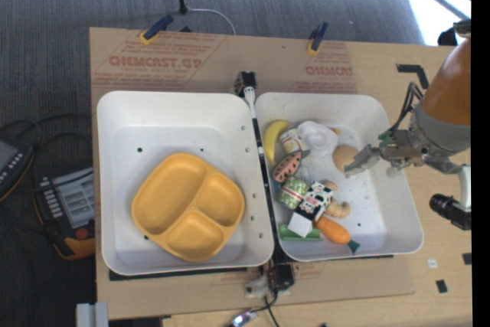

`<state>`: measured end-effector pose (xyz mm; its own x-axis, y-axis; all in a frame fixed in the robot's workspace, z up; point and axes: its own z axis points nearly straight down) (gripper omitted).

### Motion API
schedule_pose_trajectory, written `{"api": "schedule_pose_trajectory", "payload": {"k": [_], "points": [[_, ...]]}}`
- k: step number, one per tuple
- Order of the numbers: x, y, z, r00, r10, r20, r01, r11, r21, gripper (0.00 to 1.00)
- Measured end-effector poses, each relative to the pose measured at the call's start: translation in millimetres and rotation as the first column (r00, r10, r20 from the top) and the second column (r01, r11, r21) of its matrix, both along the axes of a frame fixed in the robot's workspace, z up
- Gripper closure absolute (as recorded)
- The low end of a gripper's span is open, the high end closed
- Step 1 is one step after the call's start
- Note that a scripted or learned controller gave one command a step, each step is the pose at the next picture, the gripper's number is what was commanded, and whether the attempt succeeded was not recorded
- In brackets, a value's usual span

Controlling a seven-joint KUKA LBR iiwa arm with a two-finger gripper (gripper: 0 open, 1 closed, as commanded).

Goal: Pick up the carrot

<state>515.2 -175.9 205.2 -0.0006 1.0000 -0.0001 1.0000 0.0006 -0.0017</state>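
While hanging over the right bin (398, 188), gripper (360, 162) with fingers spread, clasping nothing; carrot (334, 230) lying well apart near that bin's front wall, beside a cow-patterned block (317, 200); yellow divided plate (189, 204) in the left bin (115, 126).

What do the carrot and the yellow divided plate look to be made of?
The carrot: likely moulded toy plastic, uniformly orange and smooth with a green stub. The yellow plate: probably matte plastic, one even colour with softly rounded compartment ridges.

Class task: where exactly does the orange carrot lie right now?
The orange carrot lies in the right white bin, near its front wall, just below the black-and-white cow-patterned block.
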Motion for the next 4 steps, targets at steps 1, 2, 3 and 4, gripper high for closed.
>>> {"api": "schedule_pose_trajectory", "payload": {"k": [1, 2, 3, 4], "points": [[-29.1, 11.4, -116.8, 0.996, 0.087, 0.008, -0.087, 0.996, -0.002, 0.00], [-28.4, 11.0, -106.4, 0.996, 0.086, 0.010, -0.086, 0.996, -0.004, 1.00], [-28.5, 25.7, -115.3, 0.958, 0.288, 0.011, -0.288, 0.958, -0.015, 1.00], [-28.2, 26.6, -106.0, 0.958, 0.288, 0.011, -0.288, 0.958, -0.014, 1.00]]}}
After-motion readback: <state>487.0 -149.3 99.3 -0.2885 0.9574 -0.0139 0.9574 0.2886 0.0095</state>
